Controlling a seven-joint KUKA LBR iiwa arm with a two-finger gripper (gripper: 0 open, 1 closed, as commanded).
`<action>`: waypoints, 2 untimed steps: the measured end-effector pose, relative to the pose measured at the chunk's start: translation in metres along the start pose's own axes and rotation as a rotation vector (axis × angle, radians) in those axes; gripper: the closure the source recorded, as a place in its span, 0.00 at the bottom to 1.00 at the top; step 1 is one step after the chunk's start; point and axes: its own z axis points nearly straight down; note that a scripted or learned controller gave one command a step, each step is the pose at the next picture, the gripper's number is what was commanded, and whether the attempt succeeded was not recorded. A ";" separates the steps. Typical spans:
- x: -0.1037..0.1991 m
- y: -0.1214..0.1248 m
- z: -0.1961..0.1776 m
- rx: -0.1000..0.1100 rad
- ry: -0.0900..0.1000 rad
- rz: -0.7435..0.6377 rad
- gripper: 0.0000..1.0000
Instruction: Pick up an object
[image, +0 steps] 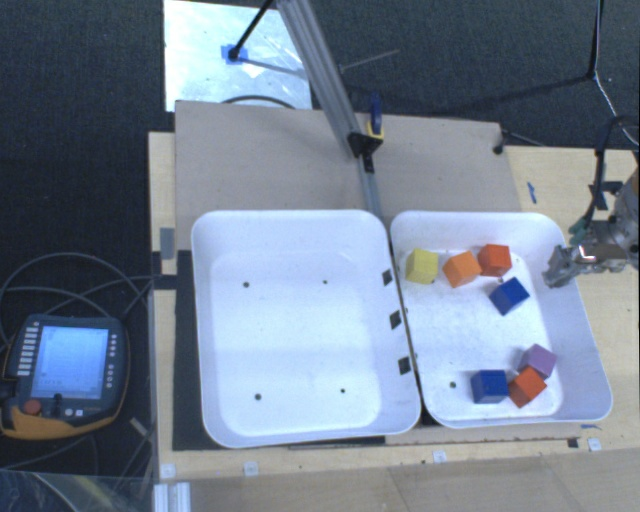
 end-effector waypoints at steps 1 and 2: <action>0.045 0.005 -0.001 0.005 0.004 -0.004 1.00; 0.104 0.011 -0.002 0.006 0.005 -0.006 1.00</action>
